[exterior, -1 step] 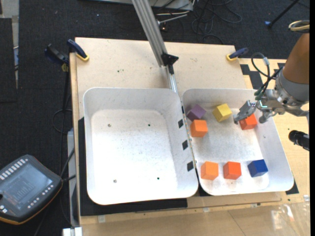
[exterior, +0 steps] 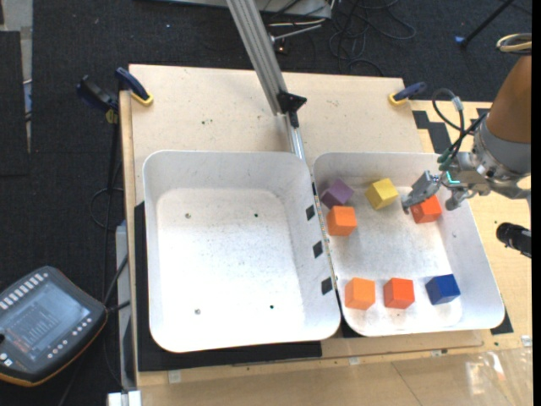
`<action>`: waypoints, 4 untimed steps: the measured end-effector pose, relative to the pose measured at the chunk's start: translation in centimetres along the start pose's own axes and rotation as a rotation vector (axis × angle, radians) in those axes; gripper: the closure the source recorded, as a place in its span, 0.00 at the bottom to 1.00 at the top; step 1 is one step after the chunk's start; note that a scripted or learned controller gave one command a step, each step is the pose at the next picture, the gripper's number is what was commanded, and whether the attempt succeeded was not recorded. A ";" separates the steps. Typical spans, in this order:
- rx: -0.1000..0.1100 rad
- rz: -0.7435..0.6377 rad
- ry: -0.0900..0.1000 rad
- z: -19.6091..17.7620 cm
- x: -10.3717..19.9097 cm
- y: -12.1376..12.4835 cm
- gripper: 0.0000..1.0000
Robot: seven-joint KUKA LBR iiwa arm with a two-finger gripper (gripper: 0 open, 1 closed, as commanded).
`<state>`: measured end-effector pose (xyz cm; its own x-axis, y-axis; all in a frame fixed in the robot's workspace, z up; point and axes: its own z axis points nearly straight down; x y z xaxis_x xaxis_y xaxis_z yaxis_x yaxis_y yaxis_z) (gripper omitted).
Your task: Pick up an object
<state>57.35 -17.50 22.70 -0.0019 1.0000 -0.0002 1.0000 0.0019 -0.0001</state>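
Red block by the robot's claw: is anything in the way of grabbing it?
No. The gripper is already right at the red block in the right bin, nothing between them. The nearest neighbour, the yellow block, sits apart on the side away from the arm.

Smooth, faintly glossy white plastic bins (exterior: pixel 228 252), speckled. Matt solid-coloured blocks: red block (exterior: pixel 427 210) just beside metal-grey fingers (exterior: pixel 418 193). Pale matt wooden bench (exterior: pixel 220 112). Brushed metal pole (exterior: pixel 254 41).
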 end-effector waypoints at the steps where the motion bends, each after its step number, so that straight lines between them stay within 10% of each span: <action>1: 0.004 -0.001 0.001 4.6 0.6 0.5 0.00; 3: 0.003 0.002 0.000 13.4 0.7 1.0 0.00; 4: -0.003 0.002 -0.001 12.1 0.6 1.2 1.00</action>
<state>58.53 -16.87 10.56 0.0003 1.0000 -0.0012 1.0000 -0.0003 0.0026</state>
